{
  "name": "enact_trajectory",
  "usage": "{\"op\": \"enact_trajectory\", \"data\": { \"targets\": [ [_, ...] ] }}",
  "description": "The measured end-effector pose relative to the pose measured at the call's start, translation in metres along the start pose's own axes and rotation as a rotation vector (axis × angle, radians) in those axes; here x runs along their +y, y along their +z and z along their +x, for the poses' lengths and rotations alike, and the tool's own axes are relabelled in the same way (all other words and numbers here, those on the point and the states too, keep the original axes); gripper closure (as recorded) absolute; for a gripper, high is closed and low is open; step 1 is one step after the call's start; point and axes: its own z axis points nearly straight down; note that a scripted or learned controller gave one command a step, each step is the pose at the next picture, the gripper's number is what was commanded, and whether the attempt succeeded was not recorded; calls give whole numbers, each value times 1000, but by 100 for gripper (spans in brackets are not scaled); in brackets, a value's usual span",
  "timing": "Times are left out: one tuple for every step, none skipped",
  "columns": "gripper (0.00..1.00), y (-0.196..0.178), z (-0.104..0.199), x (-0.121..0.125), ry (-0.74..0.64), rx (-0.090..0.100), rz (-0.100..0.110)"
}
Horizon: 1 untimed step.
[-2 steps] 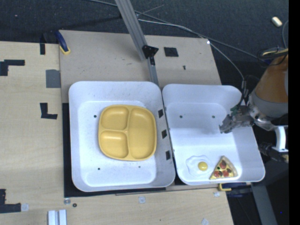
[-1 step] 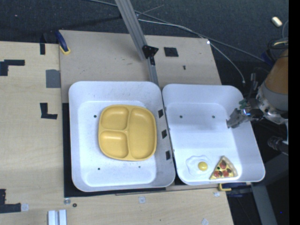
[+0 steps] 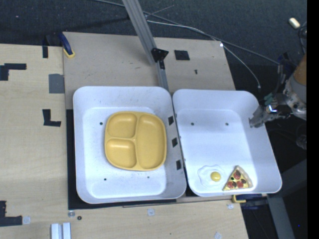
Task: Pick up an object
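Two-finger metal gripper [image 3: 259, 117] at right white bin's [image 3: 209, 103] three-o'clock rim; jaw state cannot be determined. Toy fried egg [image 3: 211, 175] and triangular toy pizza slice [image 3: 238, 179] lie well apart, toward six o'clock.

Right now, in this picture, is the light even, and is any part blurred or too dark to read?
Camera view: light is soft and even over both shallow white plastic bins, with faint shadows along their walls; the yellow three-part plastic plate, fried egg toy and pizza slice toy look sharp; the claw at the right bin's rim is small and slightly blurred; the floor above is dark.
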Motion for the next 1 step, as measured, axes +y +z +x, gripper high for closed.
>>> {"op": "enact_trajectory", "data": {
  "targets": [
    [100, -7, 50, -9, -4, 4, 5]
  ]
}}
